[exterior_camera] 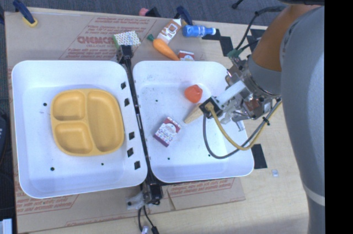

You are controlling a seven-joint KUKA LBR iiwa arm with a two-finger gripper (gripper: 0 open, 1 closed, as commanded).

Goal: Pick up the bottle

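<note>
We note the grey arm [300,89] entering from the view's right, its orange band above the wrist, reaching over the right-hand rim of the right bin [182,158]. The two white bins sit side by side on a printed cardboard sheet [71,45]. The left bin [33,70] carries a yellow divided tray [87,121] of three compartments, lying flat near its middle. The gripper [241,115] hangs above the right bin's right side, low over the floor; from this angle we cannot tell whether it is open or closed, and we see nothing in its hold. Both bottles lie outside the bins, on the cardboard beyond the right bin's far rim. A blue bottle [196,31] lies on its side with its pale cap toward the view's right. Just to its left is a white bottle with an orange label [169,31], tilted. Both are well apart from the gripper. A carrot [164,49] lies just beside the white bottle, nearer the rim, with a small red-and-white packet [186,54] next to it and a green patterned box [126,38] further left. Inside the right bin we record an orange-red round piece [193,93], a tan cone [193,114] just below it and near the gripper, and a small red-and-white carton [167,132] toward the middle. Blue clamps [25,12] grip the cardboard's far edge.
</note>
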